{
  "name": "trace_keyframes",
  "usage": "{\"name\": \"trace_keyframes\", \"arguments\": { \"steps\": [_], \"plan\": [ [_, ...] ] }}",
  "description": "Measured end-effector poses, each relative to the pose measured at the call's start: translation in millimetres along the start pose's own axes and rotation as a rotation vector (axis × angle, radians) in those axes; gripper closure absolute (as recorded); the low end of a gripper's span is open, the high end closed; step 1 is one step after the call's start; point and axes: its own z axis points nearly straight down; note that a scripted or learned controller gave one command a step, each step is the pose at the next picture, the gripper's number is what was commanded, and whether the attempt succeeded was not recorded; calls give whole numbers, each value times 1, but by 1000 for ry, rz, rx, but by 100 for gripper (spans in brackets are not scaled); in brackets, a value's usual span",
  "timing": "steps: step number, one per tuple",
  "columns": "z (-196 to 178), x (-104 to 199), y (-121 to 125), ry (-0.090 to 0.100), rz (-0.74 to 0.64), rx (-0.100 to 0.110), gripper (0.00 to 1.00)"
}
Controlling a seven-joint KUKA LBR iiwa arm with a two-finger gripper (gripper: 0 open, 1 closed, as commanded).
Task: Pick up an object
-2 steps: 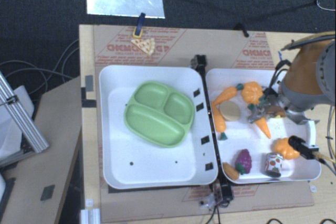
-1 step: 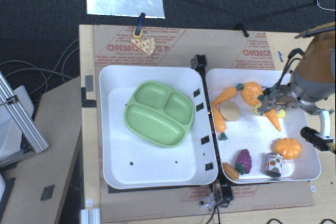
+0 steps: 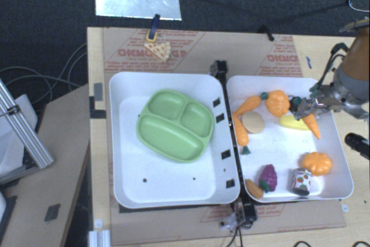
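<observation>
Right bin [image 3: 341, 179]: toy foods lie loose, unsorted stock for picking. Gripper [image 3: 304, 106] hangs low at the bin's far right; jaw state cannot be told. Small carrot [image 3: 312, 123] and yellow piece [image 3: 293, 122] lie just beneath it, likeliest targets.
</observation>
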Motion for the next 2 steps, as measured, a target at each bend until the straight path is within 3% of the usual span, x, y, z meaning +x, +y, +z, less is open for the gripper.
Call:
{"name": "trace_keyframes", "arguments": {
  "steps": [1, 2],
  "plan": [
    [-36, 0, 2, 0, -5, 0, 100],
    [-41, 45, -2, 3, -10, 4, 100]
  ]
}}
